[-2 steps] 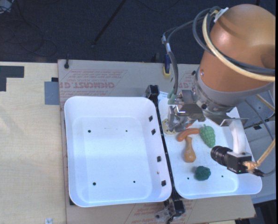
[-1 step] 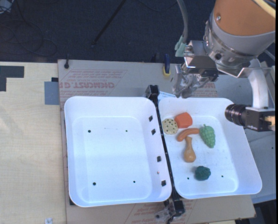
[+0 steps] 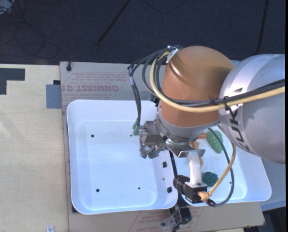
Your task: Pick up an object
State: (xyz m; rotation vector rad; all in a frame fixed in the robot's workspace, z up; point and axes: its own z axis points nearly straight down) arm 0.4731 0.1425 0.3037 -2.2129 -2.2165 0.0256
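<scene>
My gripper hangs low over the divide between the two bins, at the right side of the left bin. The orange wrist band and grey arm cover most of it from above. A light green knobbly object lies in the right bin just right of the wrist. A dark teal object sits nearer the front of that bin. A small orange piece peeks out under the wrist, and a small green bit shows at the gripper's left side. Nothing is seen between the fingers.
The left bin shows bare white floor with a few small dark dots. Cardboard lies under the bins, and a pale wooden bench top spreads to the left. The arm's bulk hides the back of the right bin.
</scene>
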